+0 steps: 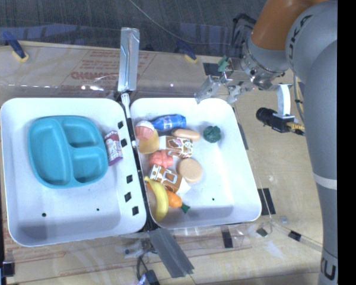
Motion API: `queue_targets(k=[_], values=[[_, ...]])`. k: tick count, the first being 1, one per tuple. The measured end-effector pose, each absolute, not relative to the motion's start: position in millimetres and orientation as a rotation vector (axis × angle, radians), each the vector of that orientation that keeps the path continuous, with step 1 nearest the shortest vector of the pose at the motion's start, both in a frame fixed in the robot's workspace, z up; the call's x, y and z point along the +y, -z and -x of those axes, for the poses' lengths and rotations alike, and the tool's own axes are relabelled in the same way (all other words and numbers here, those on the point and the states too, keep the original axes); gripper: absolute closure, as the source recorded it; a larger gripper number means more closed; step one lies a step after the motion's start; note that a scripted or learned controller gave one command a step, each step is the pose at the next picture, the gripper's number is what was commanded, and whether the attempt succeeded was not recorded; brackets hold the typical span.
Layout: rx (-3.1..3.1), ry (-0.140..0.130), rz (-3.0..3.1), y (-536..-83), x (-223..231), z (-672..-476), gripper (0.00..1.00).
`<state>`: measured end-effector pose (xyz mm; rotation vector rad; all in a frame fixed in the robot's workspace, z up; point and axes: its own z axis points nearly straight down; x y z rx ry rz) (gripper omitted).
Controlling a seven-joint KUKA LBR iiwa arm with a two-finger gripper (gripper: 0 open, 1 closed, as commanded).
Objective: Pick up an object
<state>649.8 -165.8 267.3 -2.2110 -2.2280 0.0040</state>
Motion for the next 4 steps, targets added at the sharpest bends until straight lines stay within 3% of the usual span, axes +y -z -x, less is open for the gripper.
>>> queue_targets(k=[1,2,3,4], values=[[-2.438,-0.007,1.967,-120.9,-112.5,-617.6,0.0],[-2.478,-0.038,1.877,-86.3,-109.5,-647.0,0.0],[-2.489,-0.035,1.875,-97.5,-109.4,-649.0,1.0],[-2.487,-0.036,1.874,-97.4,-109.4,-648.7,0.0]])
